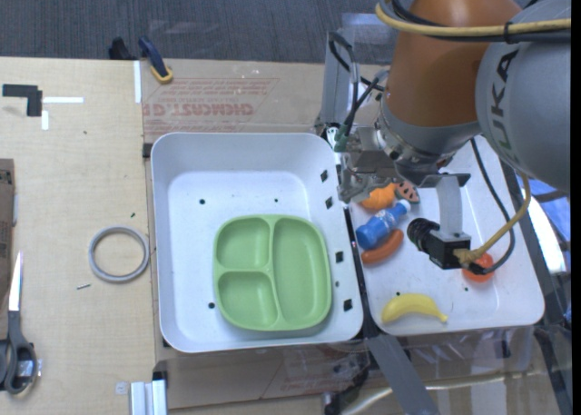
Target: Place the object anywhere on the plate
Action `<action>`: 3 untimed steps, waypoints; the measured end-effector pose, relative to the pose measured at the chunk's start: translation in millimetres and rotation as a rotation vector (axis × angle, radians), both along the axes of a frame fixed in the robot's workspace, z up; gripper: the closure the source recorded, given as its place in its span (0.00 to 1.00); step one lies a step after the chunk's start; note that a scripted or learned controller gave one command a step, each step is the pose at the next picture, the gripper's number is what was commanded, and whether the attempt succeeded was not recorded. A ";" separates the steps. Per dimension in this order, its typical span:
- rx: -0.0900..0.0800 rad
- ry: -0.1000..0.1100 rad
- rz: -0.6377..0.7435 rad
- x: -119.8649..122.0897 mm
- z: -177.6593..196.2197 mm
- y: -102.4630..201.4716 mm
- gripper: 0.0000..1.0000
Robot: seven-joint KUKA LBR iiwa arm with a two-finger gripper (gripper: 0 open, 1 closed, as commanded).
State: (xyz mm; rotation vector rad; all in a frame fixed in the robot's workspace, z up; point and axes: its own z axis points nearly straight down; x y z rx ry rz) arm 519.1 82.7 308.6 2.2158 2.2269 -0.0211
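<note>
A light green plate with three compartments lies in the left white bin. In the right bin lie several toy items: an orange piece, a blue bottle, a red-orange sausage, a yellow banana and a red piece. My gripper hangs under the orange-banded wrist at the right bin's left wall, just left of the orange piece and the blue bottle. Nothing shows as held in it. The arm hides the back of the right bin.
A black box on a cable hangs from the arm over the right bin. On the bench to the left lie a tape ring and scissors. A blue and yellow clamp sits at the back.
</note>
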 end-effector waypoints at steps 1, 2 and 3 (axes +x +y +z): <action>0.000 0.001 0.000 -0.1 -0.2 0.0 0.00; -0.004 0.003 0.002 0.5 7.6 -0.4 1.00; -0.004 0.003 0.001 0.4 7.5 -0.4 0.00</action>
